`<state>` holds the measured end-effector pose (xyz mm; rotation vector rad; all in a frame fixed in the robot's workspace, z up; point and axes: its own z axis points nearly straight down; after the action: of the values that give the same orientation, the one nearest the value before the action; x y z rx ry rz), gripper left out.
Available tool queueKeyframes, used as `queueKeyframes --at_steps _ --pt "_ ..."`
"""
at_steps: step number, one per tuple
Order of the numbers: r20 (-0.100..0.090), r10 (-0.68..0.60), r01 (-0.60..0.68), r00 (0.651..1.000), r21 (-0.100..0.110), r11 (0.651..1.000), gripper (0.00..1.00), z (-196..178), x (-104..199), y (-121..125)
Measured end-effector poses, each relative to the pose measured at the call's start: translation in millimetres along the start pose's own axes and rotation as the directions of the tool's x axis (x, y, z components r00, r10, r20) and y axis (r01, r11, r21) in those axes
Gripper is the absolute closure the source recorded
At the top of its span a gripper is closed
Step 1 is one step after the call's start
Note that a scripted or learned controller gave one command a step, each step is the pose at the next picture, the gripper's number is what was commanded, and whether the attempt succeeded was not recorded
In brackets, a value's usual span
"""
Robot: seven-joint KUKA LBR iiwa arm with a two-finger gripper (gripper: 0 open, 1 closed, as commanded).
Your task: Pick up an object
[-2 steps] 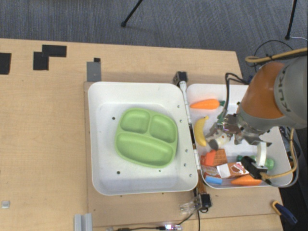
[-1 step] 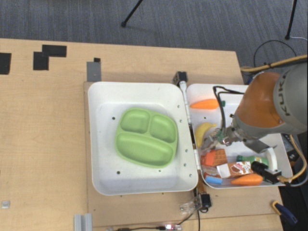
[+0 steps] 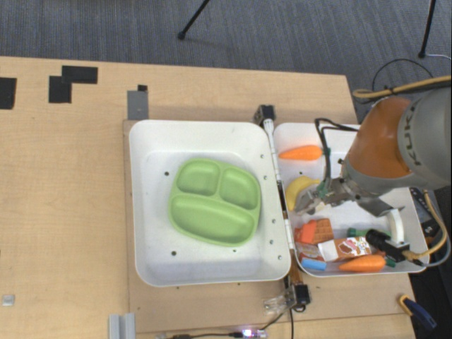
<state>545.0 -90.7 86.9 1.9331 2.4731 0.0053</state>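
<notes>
- The gripper is seen low in the right bin, near its left wall; whether it is spread or pressed together cannot be told
- A yellow item lies just beside it
- A green tray is seen mid left bin

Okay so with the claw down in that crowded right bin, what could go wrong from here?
1. The claw sits low beside the yellow toy, with other items packed close below; it may nudge them instead of gripping one.
2. It works near the divider between the bins, so a finger might hit that wall.
3. The orange carrot and the second carrot lie against the bin's edges, which are hard places to grip.
</notes>
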Motion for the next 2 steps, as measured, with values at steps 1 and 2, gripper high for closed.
queueKeyframes --at_steps 1,2 --pt "0.001 0.124 -0.124 0.992 0.0 0.992 0.0 0.7 -4.3 29.3" --pt "0.001 0.122 -0.122 0.993 -0.004 0.993 1.0 -10.1 -3.9 30.7"
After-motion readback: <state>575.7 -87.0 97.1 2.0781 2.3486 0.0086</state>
